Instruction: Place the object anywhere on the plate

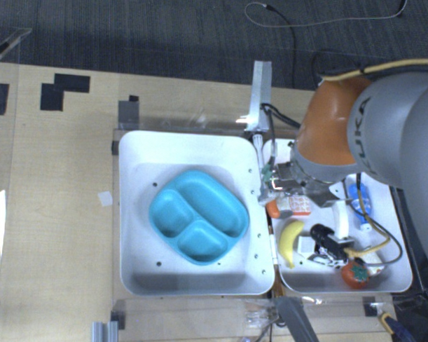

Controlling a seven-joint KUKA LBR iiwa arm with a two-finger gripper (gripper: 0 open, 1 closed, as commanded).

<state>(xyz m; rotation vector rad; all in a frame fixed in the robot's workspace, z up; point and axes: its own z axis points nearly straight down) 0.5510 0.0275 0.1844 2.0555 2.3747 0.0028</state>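
Yellow banana [289,242] is our best read of the target, though we can't confirm which loose item it is. It lies flat in the right bin [396,268], near that bin's 9 o'clock wall, with its long axis running roughly 12 to 6. It is slightly bowed and its dark tip points to 6. Counts: two white bins and one blue plate [198,214] with three compartments, sitting mid left bin [131,220], well apart from the banana across the shared wall. We count one banana. One white-and-red packet [298,203] sits just beside the banana's 12 o'clock end. One small orange piece [272,209] is at the packet's 9, against the bin wall. One red round item with a green patch [355,275] is in the 5 o'clock corner. One blue-and-white item [361,196] lies toward 3, partly under the arm. Every loose item sits in the right bin. Gripper [295,193] hangs over the right bin's 10 o'clock area, right above the packet, with the grey and orange wrist covering it. We can't tell whether it is clenched or released, or whether it touches the packet. We see nothing held.
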